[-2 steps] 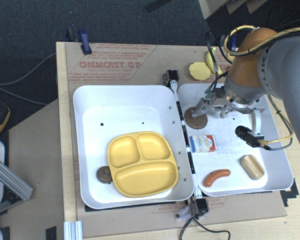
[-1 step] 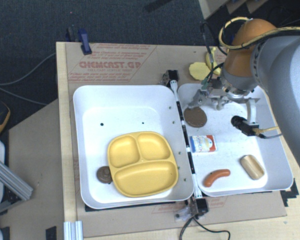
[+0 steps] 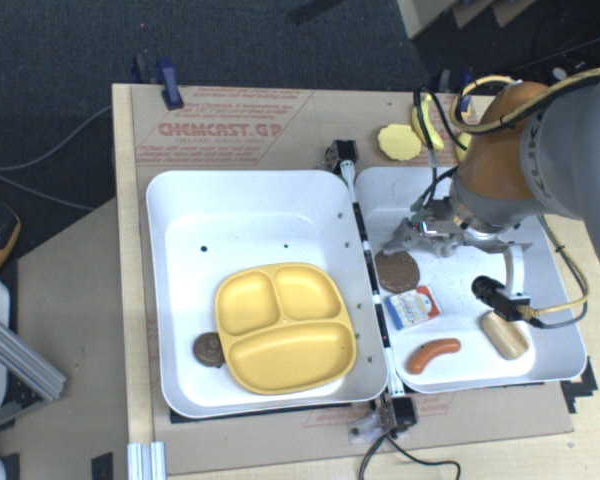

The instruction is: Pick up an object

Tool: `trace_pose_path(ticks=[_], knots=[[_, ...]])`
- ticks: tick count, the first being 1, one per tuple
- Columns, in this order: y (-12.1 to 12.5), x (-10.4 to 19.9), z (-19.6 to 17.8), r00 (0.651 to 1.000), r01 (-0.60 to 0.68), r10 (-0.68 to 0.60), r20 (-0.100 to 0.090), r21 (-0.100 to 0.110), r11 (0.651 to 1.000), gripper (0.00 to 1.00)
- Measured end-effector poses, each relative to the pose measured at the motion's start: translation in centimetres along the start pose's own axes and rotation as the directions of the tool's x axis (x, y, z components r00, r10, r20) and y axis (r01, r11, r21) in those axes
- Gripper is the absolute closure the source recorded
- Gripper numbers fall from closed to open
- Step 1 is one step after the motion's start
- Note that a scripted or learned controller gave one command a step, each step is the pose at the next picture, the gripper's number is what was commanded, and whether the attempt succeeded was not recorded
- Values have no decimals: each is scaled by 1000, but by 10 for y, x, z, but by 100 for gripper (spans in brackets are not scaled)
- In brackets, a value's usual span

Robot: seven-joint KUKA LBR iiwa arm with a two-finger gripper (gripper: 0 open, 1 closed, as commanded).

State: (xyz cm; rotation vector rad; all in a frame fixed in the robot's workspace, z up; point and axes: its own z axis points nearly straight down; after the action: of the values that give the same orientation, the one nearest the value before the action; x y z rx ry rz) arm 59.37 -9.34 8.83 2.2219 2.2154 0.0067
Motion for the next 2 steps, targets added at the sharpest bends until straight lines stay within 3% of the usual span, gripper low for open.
trace_pose_path(ticks=[2], knots=[[-28, -9, 0, 1000, 2, -2, -1, -2, 1000, 0]])
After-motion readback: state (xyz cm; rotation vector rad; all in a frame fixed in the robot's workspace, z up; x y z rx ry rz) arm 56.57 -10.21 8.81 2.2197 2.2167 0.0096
